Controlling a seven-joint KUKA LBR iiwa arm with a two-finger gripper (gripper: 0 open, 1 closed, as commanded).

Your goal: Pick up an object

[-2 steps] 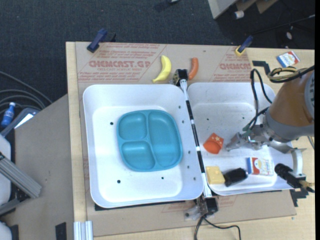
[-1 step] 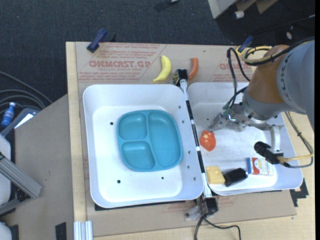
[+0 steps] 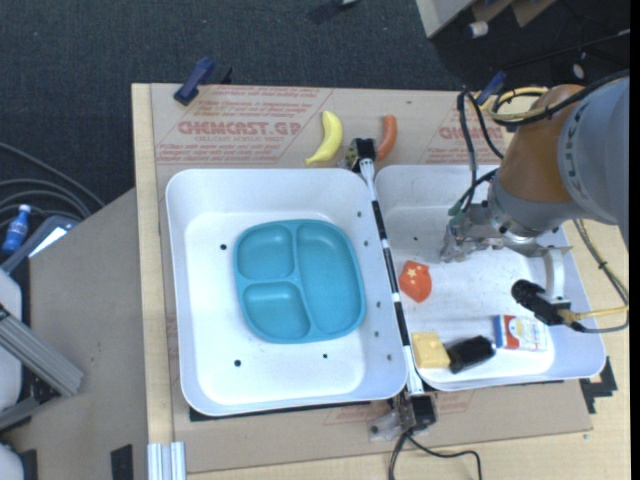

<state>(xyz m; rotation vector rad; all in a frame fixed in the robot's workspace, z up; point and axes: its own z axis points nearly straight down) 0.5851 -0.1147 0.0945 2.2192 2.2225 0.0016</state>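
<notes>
In right bin [image 3: 560, 368], gripper [image 3: 458, 245] hung low over bare floor, up-right of red tomato [image 3: 416, 281]; fingers' state: cannot tell. Cheese wedge [image 3: 428, 349], black block [image 3: 470, 353], small carton [image 3: 520, 333] lay below tomato. Blue plate [image 3: 298, 280] sat left of tomato in left bin [image 3: 200, 298].

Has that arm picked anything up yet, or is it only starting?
Nothing looks lifted yet. The gripper is low in the right bin, and the orange-red toy, yellow block and small carton all lie on its floor. Grasping and raising one remains.
</notes>
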